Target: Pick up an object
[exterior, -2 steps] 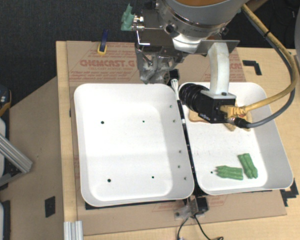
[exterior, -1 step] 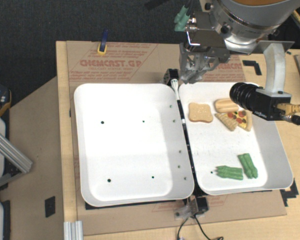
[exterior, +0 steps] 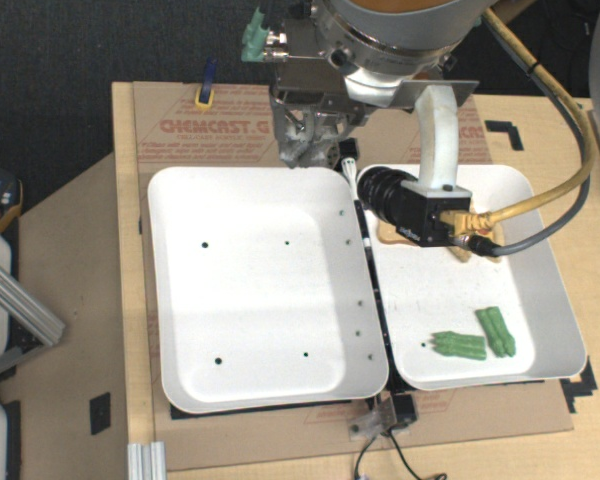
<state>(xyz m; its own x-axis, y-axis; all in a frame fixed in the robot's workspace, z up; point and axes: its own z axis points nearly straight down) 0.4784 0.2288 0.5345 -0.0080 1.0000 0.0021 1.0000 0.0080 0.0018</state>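
My gripper (exterior: 307,144) hangs over the far rim of the left bin (exterior: 180,268), close to the corner where the two bins meet. In the right bin (exterior: 550,298), two green ridged pieces lie near the front: one (exterior: 460,345) lies flat and the other (exterior: 497,330) is angled just right of it. A tan, wood-coloured piece (exterior: 388,233) lies farther back in that bin, partly hidden under the robot's camera mount. A slim black-and-white pen-like thing (exterior: 351,168) lies along the seam between the bins, just right of the gripper.
Both bins rest on a cardboard sheet (exterior: 230,108). A small yellow and blue clip (exterior: 206,90) sits at its far left. Metal rails (exterior: 20,303) stand off the bench at the left. A small connector (exterior: 385,416) sits below the bins' front edge.
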